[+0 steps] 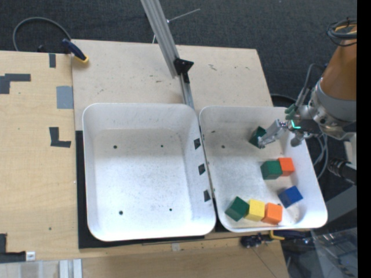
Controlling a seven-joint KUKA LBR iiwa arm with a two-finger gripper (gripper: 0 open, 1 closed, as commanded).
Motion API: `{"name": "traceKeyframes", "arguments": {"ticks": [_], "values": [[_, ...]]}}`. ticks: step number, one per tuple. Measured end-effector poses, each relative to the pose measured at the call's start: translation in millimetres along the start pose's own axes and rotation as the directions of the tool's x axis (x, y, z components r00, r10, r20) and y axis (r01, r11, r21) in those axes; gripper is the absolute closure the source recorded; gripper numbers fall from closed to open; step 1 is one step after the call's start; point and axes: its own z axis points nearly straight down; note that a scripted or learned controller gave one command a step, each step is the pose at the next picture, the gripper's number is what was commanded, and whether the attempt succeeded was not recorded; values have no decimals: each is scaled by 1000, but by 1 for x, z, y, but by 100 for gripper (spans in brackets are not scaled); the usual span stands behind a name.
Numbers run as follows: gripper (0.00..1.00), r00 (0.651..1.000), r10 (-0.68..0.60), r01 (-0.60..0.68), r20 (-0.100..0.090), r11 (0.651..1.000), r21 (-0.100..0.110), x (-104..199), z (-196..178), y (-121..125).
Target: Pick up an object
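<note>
Because the gripper (261,136) hangs over the upper part of the right bin (232,120), you should read this moment as the approach step — no block is lifted yet. A dark green shape sits at the gripper's tip; you cannot tell from this view whether it is a block or part of the tool, nor how the tool is set, so treat it as unconfirmed.

The candidate objects all lie in the right bin. A green block (270,169) touches an orange block (286,165) just below the gripper. A blue block (290,196) sits nearer the front. Along the front wall, a second green block (236,208), a yellow block (255,209) and another orange block (273,213) stand in a row, touching.

For the next move, you likely need a descent onto one block — the blue one stands apart and offers the clearest sides.
</note>
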Motion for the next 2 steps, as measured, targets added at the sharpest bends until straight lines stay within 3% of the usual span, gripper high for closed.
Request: {"name": "traceKeyframes", "arguments": {"ticks": [1,2], "values": [[0,1000,-2,2,1,1000,-4,0,-2,1],[0,1000,0,0,1,1000,3,-3,60,5]]}}
